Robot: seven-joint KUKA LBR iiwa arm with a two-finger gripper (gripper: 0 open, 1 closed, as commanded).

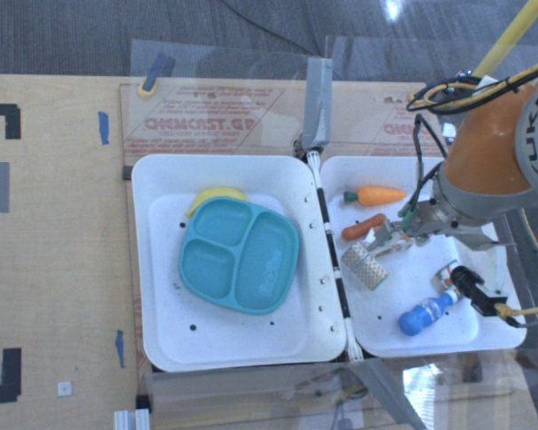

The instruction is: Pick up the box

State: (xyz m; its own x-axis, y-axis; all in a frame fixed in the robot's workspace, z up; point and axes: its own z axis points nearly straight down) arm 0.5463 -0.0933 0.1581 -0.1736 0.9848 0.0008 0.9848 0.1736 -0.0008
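The box (365, 266) is small, silvery and check-patterned, and lies tilted in the right bin (377, 333) near its left wall. My gripper (391, 241) hangs just up and to the right of the box, very close to its upper corner. Whether it touches the box I cannot tell. The grey and orange arm (489, 155) reaches in from the right above the bin.
In the right bin, an orange carrot (375, 195) and a red-orange sausage-like piece (362, 229) lie behind the gripper, and a blue bottle (424, 316) lies near the front. The left bin (152, 240) holds a teal divided plate (240, 254) over a yellow item (217, 193).
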